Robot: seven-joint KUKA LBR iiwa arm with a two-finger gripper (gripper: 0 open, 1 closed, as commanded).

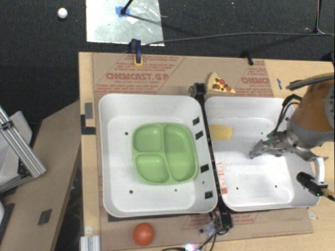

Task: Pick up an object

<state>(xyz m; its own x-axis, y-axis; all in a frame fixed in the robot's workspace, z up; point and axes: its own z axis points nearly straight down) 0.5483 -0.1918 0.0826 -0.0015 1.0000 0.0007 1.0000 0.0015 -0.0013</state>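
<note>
I'm seeing the flat pale-yellow soft-looking piece (pixel 221 133) lying in the right white bin (pixel 261 197), near its left wall; looks light, floppy, so pinching an edge; tool (pixel 255 151) nearby, can't tell its state

A flat yellow piece (pixel 221 133) lies at the right bin's (pixel 261 197) upper-left area

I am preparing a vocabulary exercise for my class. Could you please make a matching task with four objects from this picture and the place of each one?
Things:
1. green divided plate
2. yellow piece
3. pizza slice toy
4. orange ball

Places:
A. on the cardboard, behind the bins
B. inside the left bin
C. in front of the left bin
D. inside the right bin

Pairs: 1-B, 2-D, 3-A, 4-C
</note>
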